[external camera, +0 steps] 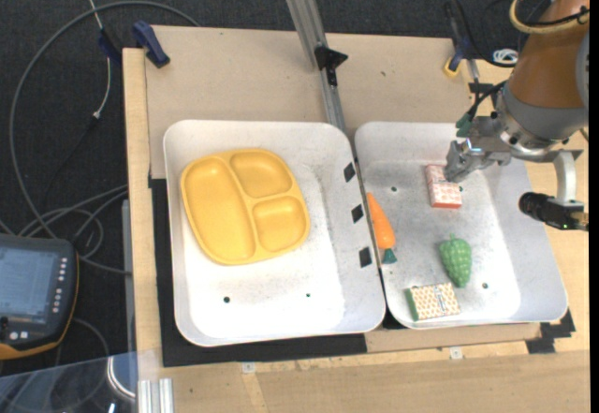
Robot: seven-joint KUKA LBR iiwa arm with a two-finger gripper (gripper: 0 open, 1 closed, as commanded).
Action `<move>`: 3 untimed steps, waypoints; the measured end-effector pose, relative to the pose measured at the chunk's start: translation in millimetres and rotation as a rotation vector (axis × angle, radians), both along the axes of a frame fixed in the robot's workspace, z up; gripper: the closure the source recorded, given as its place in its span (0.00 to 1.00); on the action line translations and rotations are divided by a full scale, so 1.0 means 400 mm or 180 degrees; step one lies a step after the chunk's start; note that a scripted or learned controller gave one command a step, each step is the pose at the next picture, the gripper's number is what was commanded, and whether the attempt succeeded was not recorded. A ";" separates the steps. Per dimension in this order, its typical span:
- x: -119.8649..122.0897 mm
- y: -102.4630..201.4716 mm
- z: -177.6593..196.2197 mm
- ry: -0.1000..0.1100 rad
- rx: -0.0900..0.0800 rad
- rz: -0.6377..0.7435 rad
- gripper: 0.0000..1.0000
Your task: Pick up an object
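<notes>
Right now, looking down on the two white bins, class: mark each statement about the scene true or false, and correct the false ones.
1. The yellow divided plastic tray lies in the left bin. True.
2. The orange toy carrot lies in the left bin. False: it is in the right bin, along its left wall.
3. The gripper is at the pink box. True.
4. The green bumpy toy rests on the tray. False: it lies in the right bin.

Even, bright overhead light, soft faint shadows, mild glare on the white bins [281,308]; detail perhaps slightly soft.
</notes>
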State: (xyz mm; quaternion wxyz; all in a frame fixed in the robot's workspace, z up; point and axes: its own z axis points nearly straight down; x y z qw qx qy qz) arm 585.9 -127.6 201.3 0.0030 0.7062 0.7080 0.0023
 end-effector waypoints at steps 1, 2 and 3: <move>0.004 0.001 0.103 0.0004 0.0000 -0.0001 1.00; 0.029 0.156 0.113 0.0016 0.0011 0.0018 1.00; 0.035 0.301 0.133 0.0017 0.0011 0.0018 1.00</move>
